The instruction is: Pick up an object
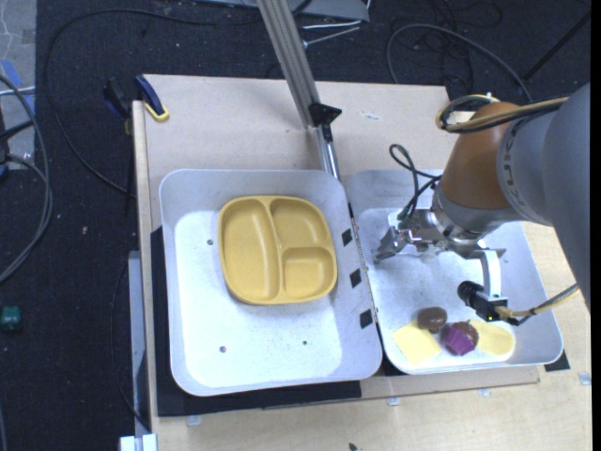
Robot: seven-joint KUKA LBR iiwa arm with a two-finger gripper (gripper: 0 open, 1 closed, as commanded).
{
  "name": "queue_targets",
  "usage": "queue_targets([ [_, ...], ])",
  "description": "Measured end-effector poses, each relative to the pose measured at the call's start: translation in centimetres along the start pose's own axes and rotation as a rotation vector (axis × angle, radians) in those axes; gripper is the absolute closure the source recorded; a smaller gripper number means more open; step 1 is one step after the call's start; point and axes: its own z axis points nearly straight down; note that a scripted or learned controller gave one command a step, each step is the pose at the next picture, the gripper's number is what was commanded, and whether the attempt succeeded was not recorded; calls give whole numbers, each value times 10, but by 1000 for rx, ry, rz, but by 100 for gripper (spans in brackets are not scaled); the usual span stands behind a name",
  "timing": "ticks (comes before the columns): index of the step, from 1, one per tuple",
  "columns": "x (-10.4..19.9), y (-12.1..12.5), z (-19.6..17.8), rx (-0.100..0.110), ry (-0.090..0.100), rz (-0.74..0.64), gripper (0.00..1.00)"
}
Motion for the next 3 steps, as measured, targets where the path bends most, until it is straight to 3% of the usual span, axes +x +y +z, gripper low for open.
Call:
queue_targets([
  [1,-1,1,-13,-5,-2,1,100],
  [3,17,-3,-120,-4,0,-4,100],
])
